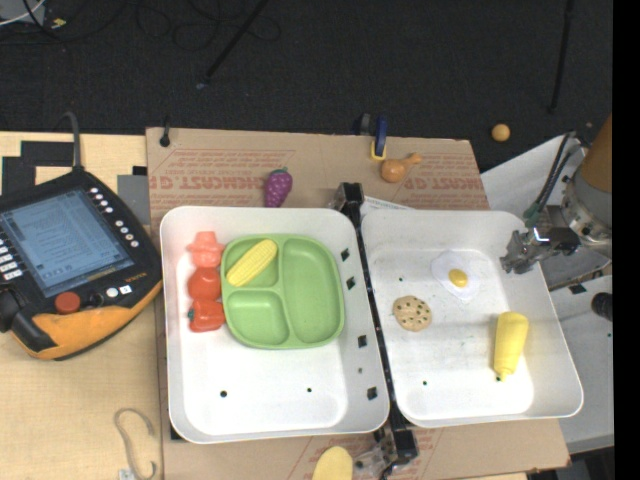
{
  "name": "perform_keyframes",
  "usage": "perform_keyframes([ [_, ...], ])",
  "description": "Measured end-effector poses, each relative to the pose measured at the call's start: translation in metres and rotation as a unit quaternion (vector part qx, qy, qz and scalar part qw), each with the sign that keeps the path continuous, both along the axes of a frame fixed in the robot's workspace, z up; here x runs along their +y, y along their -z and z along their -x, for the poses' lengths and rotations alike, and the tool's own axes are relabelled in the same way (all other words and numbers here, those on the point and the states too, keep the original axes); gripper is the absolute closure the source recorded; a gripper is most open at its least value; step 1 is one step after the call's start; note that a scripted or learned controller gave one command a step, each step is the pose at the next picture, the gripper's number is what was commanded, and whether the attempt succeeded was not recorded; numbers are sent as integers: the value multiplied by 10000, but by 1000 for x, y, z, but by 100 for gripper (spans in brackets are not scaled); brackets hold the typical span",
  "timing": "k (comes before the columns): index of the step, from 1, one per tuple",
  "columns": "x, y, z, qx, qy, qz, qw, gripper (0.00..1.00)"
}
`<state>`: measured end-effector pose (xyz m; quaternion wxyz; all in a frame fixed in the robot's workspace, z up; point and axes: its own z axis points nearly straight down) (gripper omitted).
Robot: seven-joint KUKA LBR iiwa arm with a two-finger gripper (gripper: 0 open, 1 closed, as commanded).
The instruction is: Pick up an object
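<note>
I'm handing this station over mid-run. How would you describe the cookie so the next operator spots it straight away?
Look at the right white bin, the one nearer the gripper. The cookie lies flat on its floor toward the left side, just below and left of the fried egg. It is the small round tan disc with dark specks, unlike the yellow bottle farther right.

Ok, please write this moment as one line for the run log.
tool: at right bin right rim | right bin: cookie, fried egg, yellow bottle | nothing held

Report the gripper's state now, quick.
Gripper: at the right bin's right edge, nothing seen held; open or shut cannot be told.
</note>
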<state>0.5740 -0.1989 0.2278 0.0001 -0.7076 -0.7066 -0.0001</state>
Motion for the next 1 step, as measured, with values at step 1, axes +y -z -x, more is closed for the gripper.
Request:
perform_keyframes([
  [1,53,-8,18,16,-19,-13,10000,100],
])
